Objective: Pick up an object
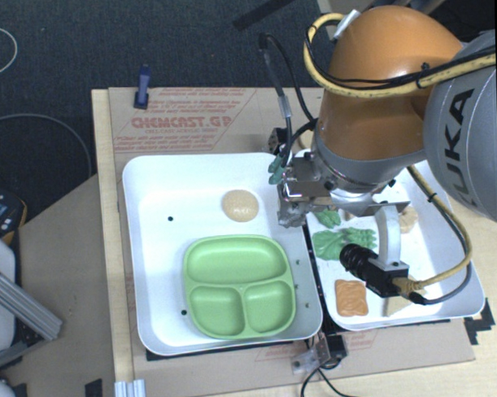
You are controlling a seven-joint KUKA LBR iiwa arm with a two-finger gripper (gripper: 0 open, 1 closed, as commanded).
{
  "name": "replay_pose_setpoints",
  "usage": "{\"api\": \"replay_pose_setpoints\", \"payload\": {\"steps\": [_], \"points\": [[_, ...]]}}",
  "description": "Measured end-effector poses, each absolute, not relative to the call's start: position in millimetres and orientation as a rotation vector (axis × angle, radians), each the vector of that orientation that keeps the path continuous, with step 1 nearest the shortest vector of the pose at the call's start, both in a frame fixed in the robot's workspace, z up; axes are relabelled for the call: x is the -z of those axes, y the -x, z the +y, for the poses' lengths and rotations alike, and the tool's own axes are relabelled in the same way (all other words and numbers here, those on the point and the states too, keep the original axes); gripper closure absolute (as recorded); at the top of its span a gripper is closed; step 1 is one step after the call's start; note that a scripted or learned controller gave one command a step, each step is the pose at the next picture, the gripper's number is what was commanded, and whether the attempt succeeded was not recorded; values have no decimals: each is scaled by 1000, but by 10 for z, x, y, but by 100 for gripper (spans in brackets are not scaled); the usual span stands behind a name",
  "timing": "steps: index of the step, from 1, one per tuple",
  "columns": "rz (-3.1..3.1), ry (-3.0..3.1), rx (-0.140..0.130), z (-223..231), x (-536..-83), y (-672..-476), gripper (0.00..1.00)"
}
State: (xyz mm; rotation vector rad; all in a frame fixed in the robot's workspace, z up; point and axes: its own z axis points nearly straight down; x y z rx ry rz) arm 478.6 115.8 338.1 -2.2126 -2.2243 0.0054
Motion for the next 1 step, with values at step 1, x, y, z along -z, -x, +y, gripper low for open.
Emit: {"api": "replay_pose_setpoints", "payload": {"steps": [1], "points": [[-2223, 2232, 16, 656, -4452, -4826, 100]]}}
